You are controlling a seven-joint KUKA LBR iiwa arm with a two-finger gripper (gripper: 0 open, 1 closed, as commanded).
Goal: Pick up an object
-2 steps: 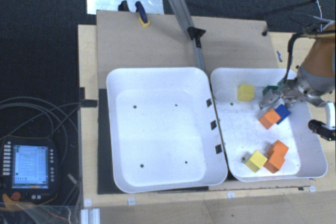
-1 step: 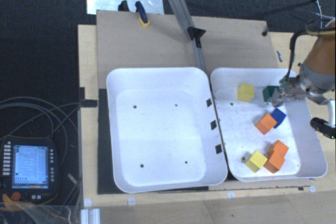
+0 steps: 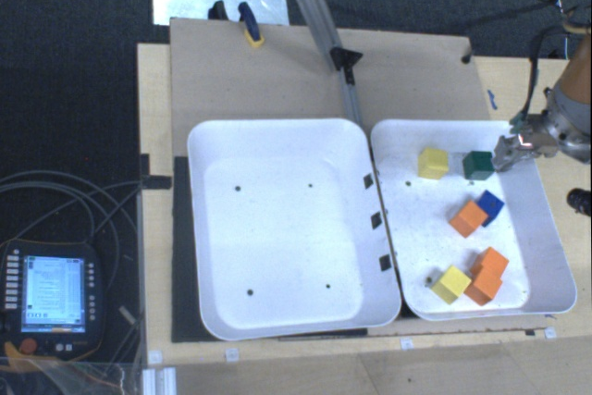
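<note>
The right bin [image 3: 546, 245] holds several small blocks. A green block [image 3: 478, 165] lies near its far edge, with a yellow block [image 3: 432, 163] to its left. An orange block [image 3: 468, 218] and a blue block [image 3: 490, 204] touch near the middle. Near the front, a yellow block [image 3: 451, 283] sits beside two orange blocks [image 3: 487, 273]. My gripper [image 3: 508, 154] comes in from the right and hangs just right of the green block, close to it. No block shows between its fingers.
The left bin [image 3: 208, 199] stands beside the right one. A grey pole [image 3: 314, 0] slants over the bench's far side. A teach pendant [image 3: 51, 296] lies at the lower left, off the bench.
</note>
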